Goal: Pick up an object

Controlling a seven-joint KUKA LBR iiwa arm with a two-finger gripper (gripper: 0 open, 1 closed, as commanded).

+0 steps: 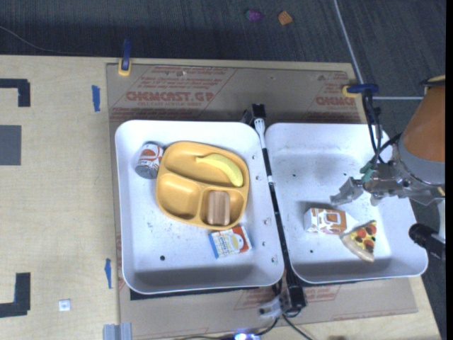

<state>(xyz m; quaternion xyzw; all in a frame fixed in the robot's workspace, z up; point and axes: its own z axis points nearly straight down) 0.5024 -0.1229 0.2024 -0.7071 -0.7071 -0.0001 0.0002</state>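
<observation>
Hovering fingers (348,193) | state unclear | carton (325,220) just below-left, apart

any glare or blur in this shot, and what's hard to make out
Camera view: lighting is even and soft, with no strong glare on the white bins; the pincer looks soft and low in contrast against the right bin, its shape hard to read; the small carton and pizza slice stay legible.

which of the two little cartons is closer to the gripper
The orange-and-white carton in the right bin, just below the gripper; the blue-trimmed carton lies in the left bin.
</observation>
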